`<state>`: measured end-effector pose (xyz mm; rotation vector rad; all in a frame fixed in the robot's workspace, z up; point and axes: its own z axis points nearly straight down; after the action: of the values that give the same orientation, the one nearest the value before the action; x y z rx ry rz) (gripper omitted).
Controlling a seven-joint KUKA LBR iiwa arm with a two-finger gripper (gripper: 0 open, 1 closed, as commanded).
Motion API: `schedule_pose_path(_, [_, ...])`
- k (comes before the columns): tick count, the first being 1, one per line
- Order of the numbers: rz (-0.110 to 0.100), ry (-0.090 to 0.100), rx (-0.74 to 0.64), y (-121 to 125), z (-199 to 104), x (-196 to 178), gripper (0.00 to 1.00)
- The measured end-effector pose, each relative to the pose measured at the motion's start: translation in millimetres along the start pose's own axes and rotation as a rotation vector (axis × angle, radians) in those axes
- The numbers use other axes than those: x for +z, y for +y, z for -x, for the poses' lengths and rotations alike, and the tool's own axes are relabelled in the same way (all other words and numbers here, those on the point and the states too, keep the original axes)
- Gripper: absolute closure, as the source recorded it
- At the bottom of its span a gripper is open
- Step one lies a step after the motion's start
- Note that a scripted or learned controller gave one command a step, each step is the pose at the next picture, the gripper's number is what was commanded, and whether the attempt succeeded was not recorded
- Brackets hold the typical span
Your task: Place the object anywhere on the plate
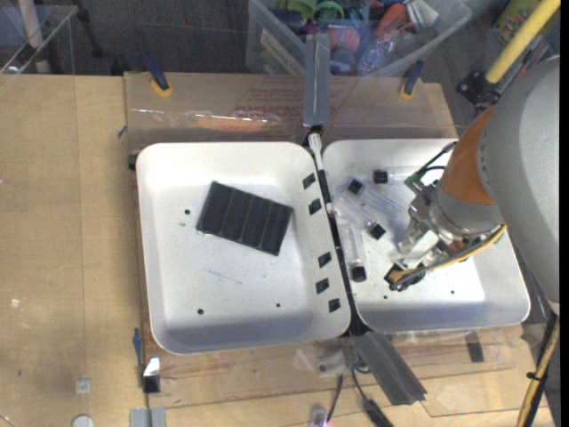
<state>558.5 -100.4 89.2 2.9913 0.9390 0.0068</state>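
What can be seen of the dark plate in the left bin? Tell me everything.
The plate is a flat, dark grey, near-black rectangle, crossed by faint lines that split it into about four strips. It looks matte, perhaps plastic or rubber. It lies flat on the floor of the left bin, upper middle, turned at a slant to the bin's sides. Nothing rests on it or touches it.

No lettering, label or number is legible anywhere.

Robotics lab: bench-mounted white bins [169, 318], toy tub [267, 25].
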Motion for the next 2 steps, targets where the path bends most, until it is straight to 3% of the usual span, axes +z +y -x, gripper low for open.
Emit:
schedule_pose_path(1, [-0.004,0.007,0.071,19,19,0,1.0])
schedule_pose_path(2, [0.001,0.003,0.401,20,8,0,1.0])
